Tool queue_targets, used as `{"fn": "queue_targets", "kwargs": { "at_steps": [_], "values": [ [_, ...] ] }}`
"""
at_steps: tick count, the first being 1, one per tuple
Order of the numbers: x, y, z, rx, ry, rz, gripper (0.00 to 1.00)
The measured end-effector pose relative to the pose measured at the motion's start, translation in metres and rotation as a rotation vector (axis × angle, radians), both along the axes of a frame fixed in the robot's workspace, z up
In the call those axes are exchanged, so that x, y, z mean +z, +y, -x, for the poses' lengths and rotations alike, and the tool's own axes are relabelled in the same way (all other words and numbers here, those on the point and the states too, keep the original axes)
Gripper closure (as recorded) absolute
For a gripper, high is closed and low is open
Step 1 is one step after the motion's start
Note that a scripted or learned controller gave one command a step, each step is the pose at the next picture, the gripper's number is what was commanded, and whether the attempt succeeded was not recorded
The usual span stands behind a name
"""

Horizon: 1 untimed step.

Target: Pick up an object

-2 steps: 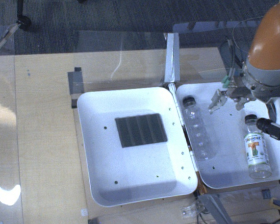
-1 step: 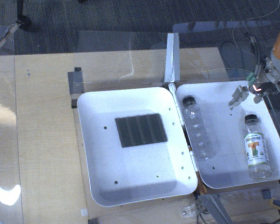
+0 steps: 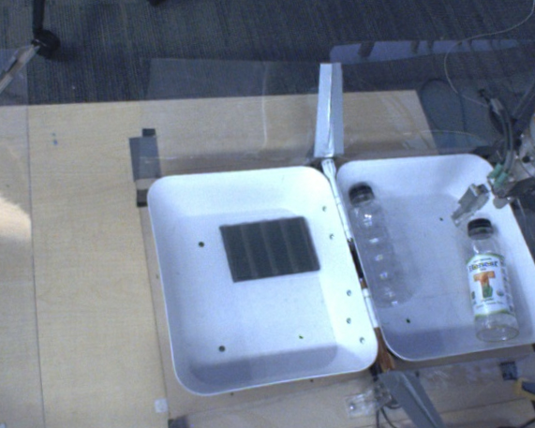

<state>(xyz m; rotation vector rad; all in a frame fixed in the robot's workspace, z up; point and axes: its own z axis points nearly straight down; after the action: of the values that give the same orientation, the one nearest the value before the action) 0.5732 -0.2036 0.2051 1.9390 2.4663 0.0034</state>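
Closest to the camera, a clear plastic bottle (image 3: 490,281) with black cap and paper label lies in the right bin (image 3: 430,338), near its right wall. Another clear bottle (image 3: 376,245), ribbed and without label, lies along the left wall. A dark ribbed rectangular mat (image 3: 269,249) lies flat in the left bin (image 3: 190,291). My claw (image 3: 478,199) hangs above the labelled bottle's cap, grasping nothing; whether it is released I cannot tell.

Even overhead light, slightly soft focus. The white bins (image 3: 246,187) glare bright, soft shadows pooling along their near walls; a pale reflection washes the frame's left.
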Motion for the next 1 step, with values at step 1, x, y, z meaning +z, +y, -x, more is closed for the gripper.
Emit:
{"fn": "queue_targets", "kwargs": {
  "at_steps": [1],
  "values": [
    [-0.1151, 0.0001, 0.0186, 0.120, -0.010, 0.002, 0.00]
  ]
}}
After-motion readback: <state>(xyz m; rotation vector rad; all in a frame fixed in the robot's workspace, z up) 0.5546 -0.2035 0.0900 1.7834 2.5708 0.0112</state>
